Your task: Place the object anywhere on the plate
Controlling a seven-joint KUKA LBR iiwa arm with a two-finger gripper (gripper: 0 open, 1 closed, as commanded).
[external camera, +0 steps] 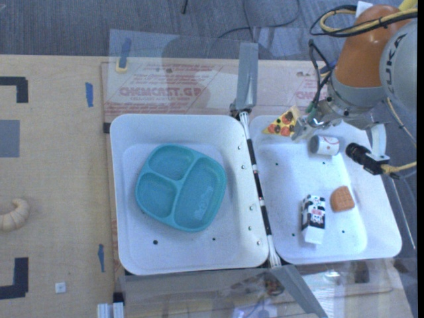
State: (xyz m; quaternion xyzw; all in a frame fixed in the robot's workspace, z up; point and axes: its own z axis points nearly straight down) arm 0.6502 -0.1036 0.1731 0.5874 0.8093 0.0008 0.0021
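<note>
The pincer point(311, 121) hovers at the right bin's upper left corner, its opening impossible to judge, just beside a pizza slice toy point(281, 122). The teal plate point(180, 187) sits mid-frame; the bin rim could block the grasp.

The plate point(180, 187) lies mid left bin point(126, 244). In the right bin point(377, 244), the pizza slice point(282, 122) sits at the far left corner, the carton point(313, 218) toward the near edge, the cookie point(342, 198) right of it.
</note>
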